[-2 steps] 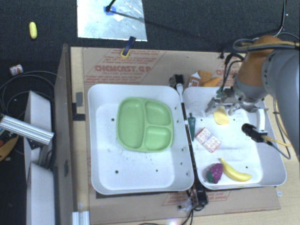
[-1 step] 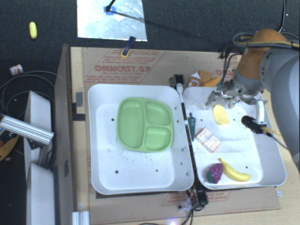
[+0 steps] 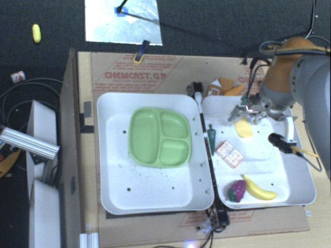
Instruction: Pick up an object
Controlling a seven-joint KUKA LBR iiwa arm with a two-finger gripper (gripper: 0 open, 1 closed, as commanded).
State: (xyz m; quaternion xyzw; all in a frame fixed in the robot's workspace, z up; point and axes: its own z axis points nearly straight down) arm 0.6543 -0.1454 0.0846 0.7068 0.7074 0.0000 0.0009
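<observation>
Your tool (image 3: 249,115) hangs at 12 o'clock in the right bin (image 3: 292,172), beside the yellow lump (image 3: 244,129); you can't tell its opening. Banana (image 3: 260,189) at 6 o'clock.

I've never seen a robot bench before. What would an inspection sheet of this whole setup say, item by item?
Surface: left bin and right bin, both white, side by side on cardboard.
Job's things: green plate in the left bin; yellow lump, pepper, pink block, grapes and banana in the right bin.
Clutter: orange things behind the right bin, outside it.
Hand: hand at the yellow lump's far edge; contact unclear.
Cables: black cables looped on the floor, left.
Surroundings: dark floor, shiny sheet, small yellow thing.
</observation>
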